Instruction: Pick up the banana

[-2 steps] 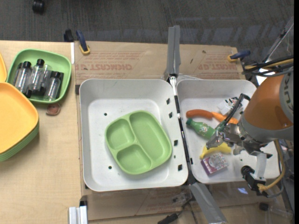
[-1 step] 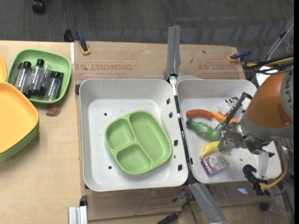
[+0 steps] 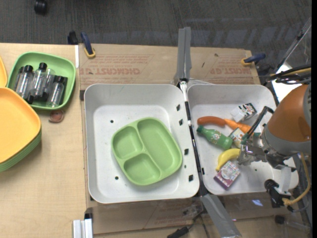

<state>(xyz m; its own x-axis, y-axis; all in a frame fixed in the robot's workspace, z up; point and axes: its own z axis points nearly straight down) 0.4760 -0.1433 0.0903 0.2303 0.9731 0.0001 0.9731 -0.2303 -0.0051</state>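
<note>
Grey carpet is seen beyond a wooden bench (image 3: 44,182) on which two shallow white bins are set side by side on brown cardboard. At the far left, a stack of orange plates (image 3: 17,133) and a green tray of small bottles (image 3: 42,81) are kept well apart from the work area. The left bin (image 3: 99,103) is occupied by a green divided plate (image 3: 146,150). Small items are crowded together in the right bin (image 3: 208,95), within the arm's reach: a carrot (image 3: 218,121), a green bottle (image 3: 215,136), a purple packet (image 3: 228,174) and the banana (image 3: 228,157), which lies between the bottle and the packet. The gripper (image 3: 246,150) is lowered just beside the banana's right end; whether it is released or clenched cannot be told, and no grasp is shown.
</note>
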